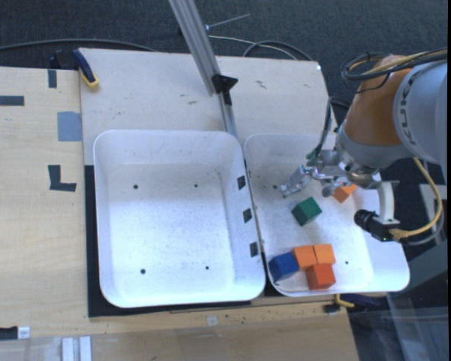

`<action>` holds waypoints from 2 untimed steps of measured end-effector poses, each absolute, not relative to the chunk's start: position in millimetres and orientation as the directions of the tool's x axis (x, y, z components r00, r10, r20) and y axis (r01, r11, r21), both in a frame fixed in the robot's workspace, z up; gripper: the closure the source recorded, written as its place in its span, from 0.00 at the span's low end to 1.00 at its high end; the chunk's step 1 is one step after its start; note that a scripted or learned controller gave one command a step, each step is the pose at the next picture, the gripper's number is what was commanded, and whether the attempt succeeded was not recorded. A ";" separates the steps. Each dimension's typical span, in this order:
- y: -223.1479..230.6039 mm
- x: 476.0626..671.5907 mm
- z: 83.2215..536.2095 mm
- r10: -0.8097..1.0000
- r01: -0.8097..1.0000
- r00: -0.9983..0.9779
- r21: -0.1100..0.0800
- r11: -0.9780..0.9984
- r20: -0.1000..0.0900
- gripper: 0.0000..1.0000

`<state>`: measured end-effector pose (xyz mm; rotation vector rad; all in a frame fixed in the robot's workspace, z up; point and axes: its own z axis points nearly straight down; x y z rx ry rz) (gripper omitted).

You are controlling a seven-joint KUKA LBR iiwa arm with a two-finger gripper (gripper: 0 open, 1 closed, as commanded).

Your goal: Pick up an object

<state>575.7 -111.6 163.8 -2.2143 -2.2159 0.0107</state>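
My gripper (295,183) hangs low over the upper middle of the right bin (376,277), reaching in from the right beneath the orange wrist band. A green cube (306,210) lies just below it on the bin floor, apart from it. A small orange block (345,192) sits to the right of the gripper, partly tucked under the wrist. Along the bin's front edge a blue cube (283,265), two orange cubes (314,255) and a red-orange cube (320,276) cluster together. Nothing shows inside the gripper.
The left bin (105,171) stands beside the right one, sharing a raised rim (249,201). A slanted aluminium post (199,43) crosses the back of the bench. A yellow-and-blue clamp (85,68) lies at the far left. Cables (406,228) trail from the arm.
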 end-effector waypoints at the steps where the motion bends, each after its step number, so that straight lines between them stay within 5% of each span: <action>1: -98.0 560.2 116.3 1.000 1.000 -0.001 0.015 0.001 -0.005 0.00; 2: -112.9 553.8 109.9 1.000 0.999 -0.005 0.032 0.005 -0.008 0.00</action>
